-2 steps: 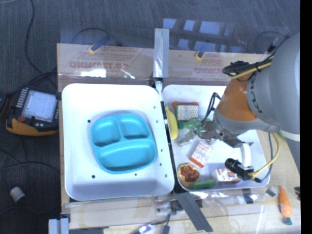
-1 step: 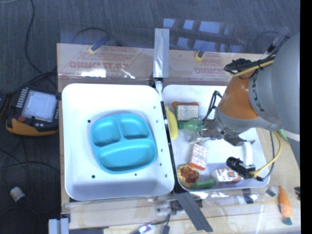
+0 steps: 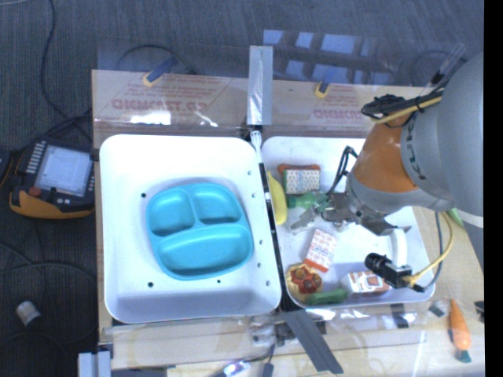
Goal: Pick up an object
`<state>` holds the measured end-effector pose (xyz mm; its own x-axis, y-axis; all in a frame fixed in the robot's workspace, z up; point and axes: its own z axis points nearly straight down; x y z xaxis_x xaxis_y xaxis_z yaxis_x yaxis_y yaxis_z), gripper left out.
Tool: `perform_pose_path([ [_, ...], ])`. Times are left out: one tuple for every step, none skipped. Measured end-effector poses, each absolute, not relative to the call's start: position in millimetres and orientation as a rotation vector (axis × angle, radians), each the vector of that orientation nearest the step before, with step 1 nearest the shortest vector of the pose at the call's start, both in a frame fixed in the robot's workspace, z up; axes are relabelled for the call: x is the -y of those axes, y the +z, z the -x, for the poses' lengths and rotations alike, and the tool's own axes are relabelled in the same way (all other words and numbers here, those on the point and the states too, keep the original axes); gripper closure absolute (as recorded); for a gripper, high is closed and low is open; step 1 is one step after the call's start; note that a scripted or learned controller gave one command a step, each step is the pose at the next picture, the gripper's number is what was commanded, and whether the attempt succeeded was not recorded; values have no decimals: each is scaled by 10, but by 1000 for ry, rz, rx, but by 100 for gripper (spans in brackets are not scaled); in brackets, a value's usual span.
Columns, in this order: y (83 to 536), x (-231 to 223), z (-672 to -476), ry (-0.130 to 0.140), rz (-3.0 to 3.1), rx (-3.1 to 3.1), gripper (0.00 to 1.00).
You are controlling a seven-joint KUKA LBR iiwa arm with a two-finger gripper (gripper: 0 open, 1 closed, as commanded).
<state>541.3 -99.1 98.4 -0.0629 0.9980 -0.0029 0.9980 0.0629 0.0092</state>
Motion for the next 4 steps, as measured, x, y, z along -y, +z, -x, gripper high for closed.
perform_pose_path([
  [1193, 1141, -5505, -8, -2364, -2071, 0],
  [913, 1547, -6042, -10, -2598, -1764, 0],
  [1828, 894, -5564, -8, -2551, -1835, 0],
  [883, 1017, -5229, 9, -2606, -1748, 0],
])
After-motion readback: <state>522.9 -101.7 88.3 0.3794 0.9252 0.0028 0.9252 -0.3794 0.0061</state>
